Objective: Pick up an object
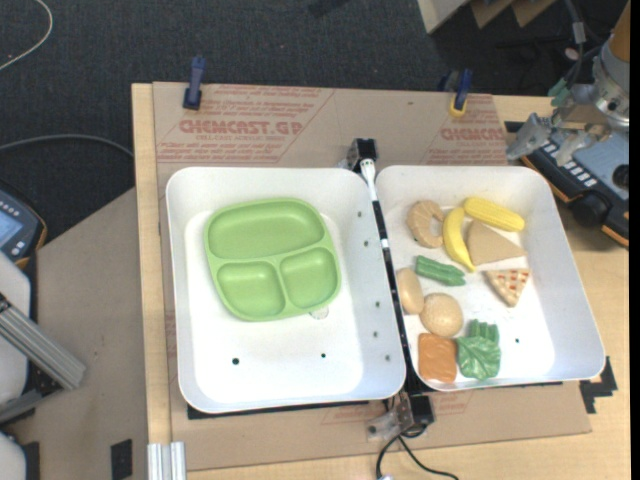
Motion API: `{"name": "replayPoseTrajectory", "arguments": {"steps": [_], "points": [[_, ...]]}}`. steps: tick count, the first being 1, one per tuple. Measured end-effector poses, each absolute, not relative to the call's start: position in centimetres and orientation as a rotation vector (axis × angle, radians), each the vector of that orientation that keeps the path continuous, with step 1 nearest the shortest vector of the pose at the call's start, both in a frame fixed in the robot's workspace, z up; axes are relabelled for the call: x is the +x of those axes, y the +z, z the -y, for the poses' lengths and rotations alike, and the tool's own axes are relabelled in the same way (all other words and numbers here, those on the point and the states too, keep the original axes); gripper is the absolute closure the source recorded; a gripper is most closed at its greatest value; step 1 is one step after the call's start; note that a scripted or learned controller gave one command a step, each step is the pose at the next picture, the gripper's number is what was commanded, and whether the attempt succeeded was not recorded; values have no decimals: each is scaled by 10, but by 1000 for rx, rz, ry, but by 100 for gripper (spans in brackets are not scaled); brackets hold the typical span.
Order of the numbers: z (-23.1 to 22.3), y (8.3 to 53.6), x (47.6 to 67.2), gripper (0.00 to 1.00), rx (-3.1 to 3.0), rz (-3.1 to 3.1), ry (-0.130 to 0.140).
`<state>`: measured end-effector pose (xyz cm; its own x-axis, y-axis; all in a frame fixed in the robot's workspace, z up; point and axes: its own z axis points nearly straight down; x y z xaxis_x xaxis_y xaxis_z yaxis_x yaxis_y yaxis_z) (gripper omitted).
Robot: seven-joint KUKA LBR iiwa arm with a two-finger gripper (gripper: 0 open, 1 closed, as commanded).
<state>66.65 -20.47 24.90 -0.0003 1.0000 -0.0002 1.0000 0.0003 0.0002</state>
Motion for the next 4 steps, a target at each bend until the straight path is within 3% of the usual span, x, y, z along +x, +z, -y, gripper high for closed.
{"name": "replayPoseTrajectory", "arguments": {"steps": [1, 3, 4], "points": [[209, 106, 664, 0, 2228, -2228, -9], [173, 85, 667, 0, 2220, -2224, -1], [173, 97, 668, 100, 2217, -2221, 1]]}}
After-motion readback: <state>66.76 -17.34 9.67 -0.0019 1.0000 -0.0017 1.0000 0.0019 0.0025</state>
